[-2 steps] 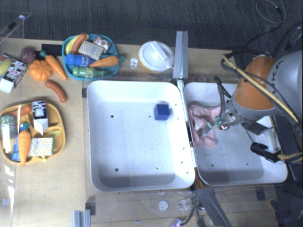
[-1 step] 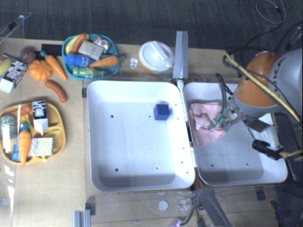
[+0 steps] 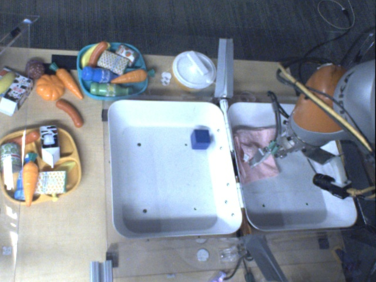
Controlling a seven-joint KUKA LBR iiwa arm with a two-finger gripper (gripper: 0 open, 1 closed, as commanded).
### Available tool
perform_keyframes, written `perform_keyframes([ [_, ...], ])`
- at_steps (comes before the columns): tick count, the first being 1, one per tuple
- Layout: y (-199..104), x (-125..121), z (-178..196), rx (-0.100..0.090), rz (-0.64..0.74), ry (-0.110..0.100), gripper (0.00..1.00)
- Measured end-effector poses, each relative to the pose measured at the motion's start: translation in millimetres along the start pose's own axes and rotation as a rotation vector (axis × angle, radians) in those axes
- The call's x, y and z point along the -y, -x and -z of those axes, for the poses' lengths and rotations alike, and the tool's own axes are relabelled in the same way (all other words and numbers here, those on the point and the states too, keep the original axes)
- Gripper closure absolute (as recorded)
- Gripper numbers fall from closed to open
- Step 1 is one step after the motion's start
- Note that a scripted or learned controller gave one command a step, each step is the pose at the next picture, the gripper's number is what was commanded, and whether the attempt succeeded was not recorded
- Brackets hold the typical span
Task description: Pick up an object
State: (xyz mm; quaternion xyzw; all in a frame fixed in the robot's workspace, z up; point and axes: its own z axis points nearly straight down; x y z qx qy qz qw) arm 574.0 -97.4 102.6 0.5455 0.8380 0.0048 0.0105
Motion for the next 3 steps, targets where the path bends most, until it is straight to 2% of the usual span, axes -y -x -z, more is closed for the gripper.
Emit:
perform_keyframes([
  [1, 15.7, 1.3, -11.9, -0.005, 0.120, -0.005, 0.00],
  [2, 16.7, -2.1, 0.8, 0.001, 0.120, 0.003, 1.00],
  [3, 16.7, -2.1, 0.8, 0.001, 0.120, 0.003, 0.00],
])
